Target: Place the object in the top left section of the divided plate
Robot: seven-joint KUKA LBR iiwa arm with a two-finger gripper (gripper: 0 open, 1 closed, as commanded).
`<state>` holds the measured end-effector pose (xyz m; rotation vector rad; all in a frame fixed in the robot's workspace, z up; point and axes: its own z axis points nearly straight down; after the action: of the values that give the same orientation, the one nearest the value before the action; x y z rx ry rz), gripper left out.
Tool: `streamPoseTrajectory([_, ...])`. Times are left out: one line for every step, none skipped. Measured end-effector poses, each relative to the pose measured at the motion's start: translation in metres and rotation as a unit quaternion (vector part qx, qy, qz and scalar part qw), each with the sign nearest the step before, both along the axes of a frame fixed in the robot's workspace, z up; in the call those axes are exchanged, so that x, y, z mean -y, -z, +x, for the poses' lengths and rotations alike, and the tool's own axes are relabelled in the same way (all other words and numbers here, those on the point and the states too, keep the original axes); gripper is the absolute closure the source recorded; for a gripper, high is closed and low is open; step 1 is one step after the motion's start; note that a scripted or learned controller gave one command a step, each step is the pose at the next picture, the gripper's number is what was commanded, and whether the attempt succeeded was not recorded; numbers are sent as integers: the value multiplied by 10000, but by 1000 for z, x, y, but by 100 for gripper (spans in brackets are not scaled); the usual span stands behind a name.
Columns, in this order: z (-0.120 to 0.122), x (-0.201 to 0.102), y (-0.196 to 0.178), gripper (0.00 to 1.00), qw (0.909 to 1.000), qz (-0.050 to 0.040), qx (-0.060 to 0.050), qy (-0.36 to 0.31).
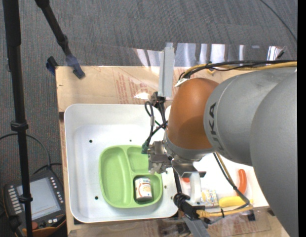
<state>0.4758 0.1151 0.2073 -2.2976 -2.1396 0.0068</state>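
A green divided plate lies in the left white bin. It has one long section on its left and two smaller ones on its right. A small can with a brown and white label sits in the lower right section. My gripper hangs over the plate's right edge, just above the can and beside the upper right section. The grey arm with its orange band covers the bin divider and much of the right bin.
In the right bin lie an orange-red item, a yellow banana-like item and a small white packet. Cables hang beside the wrist. A tripod pole stands at the left, off the bench.
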Motion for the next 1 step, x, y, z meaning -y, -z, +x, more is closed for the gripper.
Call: streamPoseTrajectory([78,-45,90,100,9992,3,-10,-388])
